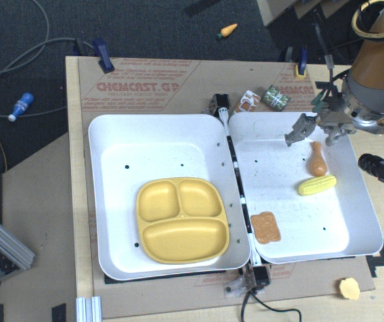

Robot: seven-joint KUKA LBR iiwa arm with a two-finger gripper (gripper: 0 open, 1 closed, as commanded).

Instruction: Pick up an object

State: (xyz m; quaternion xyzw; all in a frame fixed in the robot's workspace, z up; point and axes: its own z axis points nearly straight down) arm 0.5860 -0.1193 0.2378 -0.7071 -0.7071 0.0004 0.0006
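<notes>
The grey two-finger gripper (315, 131) hangs spread and empty over the far part of the right white bin (352, 240). The tan plastic drumstick (318, 158) lies just near of its fingertips, long axis running near-far, touching the yellow toy corn cob (317, 185).

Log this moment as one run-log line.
gripper: open, above right bin | held: nothing | nearest: drumstick | also: corn, patty
</notes>
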